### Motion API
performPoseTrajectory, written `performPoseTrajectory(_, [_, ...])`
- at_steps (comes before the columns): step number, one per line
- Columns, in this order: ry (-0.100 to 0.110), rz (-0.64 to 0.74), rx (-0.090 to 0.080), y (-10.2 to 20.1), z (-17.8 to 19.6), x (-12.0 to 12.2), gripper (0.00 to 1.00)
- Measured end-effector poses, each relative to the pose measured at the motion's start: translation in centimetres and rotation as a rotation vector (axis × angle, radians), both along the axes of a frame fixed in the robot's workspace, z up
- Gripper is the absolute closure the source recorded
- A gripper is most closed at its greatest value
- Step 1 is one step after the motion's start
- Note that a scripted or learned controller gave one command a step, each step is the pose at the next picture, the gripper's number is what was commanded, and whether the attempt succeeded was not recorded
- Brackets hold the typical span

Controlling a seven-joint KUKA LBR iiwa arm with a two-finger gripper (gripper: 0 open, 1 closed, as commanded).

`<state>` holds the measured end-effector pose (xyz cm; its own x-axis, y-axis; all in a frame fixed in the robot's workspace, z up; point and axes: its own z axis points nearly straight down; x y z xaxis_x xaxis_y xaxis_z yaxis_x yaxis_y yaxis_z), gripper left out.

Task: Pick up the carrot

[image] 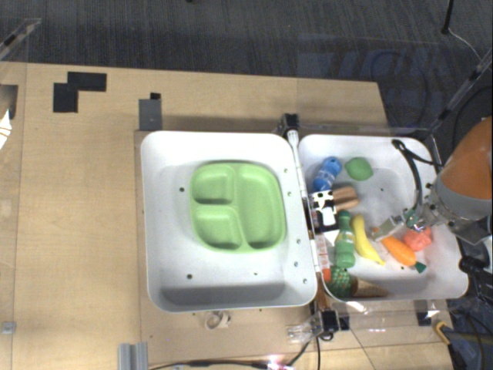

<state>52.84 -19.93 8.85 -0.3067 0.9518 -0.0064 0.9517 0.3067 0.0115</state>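
Hovering low over the right bin (385, 141), close to its right wall, with the hand (410, 223) just above and beside the carrot (398, 250). Lying in the front right part of this bin, orange body pointing to the upper left and green end to the lower right, just beside a yellow banana (367, 241) on its left and a pink round thing (420, 240) at its upper right. Cannot tell whether the hand is released or clenched, being too small and mixed with cables; nothing seen grasped in it. Seems to be the approach step, with the grasp not yet made. Calling next, probably, for lowering onto the middle of the carrot, turning the wrist across its long axis, keeping off the banana and the pink thing, then closing and lifting. Some risk of catching a neighbour instead, because of the crowding.
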Motion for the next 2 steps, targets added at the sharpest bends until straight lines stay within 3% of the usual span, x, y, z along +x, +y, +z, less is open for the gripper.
performPoseTrajectory(1, [-0.010, 0.012, -0.003, 0.1, 1.3, 0.4, 1.00])
performPoseTrajectory(2, [0.000, 0.024, 0.001, 6.1, 9.4, 0.8, 1.00])
